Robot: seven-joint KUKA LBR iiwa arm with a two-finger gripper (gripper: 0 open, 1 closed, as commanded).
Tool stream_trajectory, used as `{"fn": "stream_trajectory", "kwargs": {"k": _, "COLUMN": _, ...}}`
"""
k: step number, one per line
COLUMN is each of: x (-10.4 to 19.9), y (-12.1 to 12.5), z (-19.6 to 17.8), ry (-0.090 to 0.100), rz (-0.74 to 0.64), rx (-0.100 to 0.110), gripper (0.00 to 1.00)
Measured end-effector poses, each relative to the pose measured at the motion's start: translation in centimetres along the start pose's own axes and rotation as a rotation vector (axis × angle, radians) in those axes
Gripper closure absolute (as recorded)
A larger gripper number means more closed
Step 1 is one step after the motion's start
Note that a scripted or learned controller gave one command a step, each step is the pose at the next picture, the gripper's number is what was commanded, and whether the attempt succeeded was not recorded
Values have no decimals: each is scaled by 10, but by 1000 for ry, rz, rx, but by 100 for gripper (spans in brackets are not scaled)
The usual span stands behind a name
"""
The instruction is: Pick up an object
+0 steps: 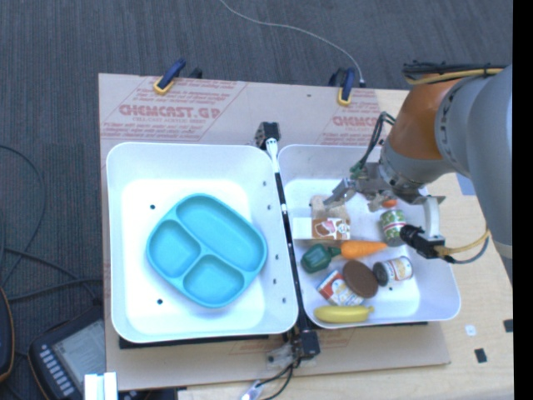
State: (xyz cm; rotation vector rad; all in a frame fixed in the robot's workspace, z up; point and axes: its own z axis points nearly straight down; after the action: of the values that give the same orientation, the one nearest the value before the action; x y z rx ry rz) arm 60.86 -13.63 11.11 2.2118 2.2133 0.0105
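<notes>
Dark grey carpet surrounds a worktop (208,107) faced with printed board, on which two shallow white bins sit side by side. The left bin (125,182) holds one blue divided plate (206,250) with three compartments. The right bin (441,294) holds the candidate objects, all crowded toward its middle and front: one carrot (363,248), one banana (342,313) at the front wall, one small printed carton (331,226), one green piece (316,259), one dark brown disc (360,278) lying over one red-and-white packet (333,287), and two small cans (399,268), the other (392,222) nearer the arm. The gripper (354,186) hangs over the rear of this bin, just behind the carton; whether the jaws are open or closed cannot be told, and nothing is visibly between them. Judged as toy food, these pieces are probably light, stiff and smooth. The carrot looks best taken across its thick middle; the cans across their round sides, which may slip.
</notes>
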Motion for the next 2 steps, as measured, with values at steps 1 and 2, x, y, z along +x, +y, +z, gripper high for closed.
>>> {"fn": "stream_trajectory", "kwargs": {"k": 1, "x": 0, "y": 0, "z": -10, "ry": 0, "rz": 0, "rx": -1, "gripper": 100}}
{"fn": "stream_trajectory", "kwargs": {"k": 2, "x": 0, "y": 0, "z": -10, "ry": 0, "rz": 0, "rx": -1, "gripper": 0}}
